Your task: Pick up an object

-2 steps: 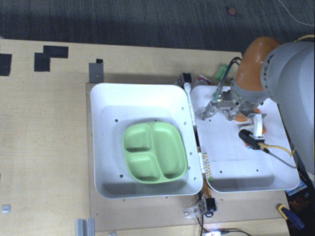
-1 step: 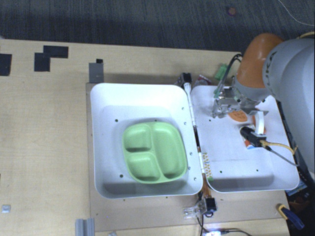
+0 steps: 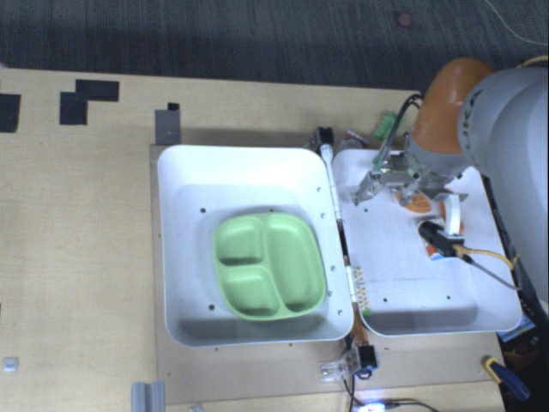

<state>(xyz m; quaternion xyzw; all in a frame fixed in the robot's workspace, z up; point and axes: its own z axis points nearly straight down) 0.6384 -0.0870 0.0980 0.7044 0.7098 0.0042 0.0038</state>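
Observation:
My gripper (image 3: 388, 181) hangs low over the back part of the right bin (image 3: 403, 294), with the grey arm and its orange band reaching in from the right. A small orange object (image 3: 418, 203) lies on the bin floor just right of the gripper, partly hidden under the wrist. Whether anything sits between the gripper's tips is hidden by the metal body. A green divided plate (image 3: 269, 263) lies flat in the middle of the left bin (image 3: 184, 196), well away from the gripper.
The two bins meet along a raised rim (image 3: 338, 230) left of the gripper. Small green and black fittings (image 3: 383, 130) sit on the bench behind the right bin. The right bin's front half is bare white floor.

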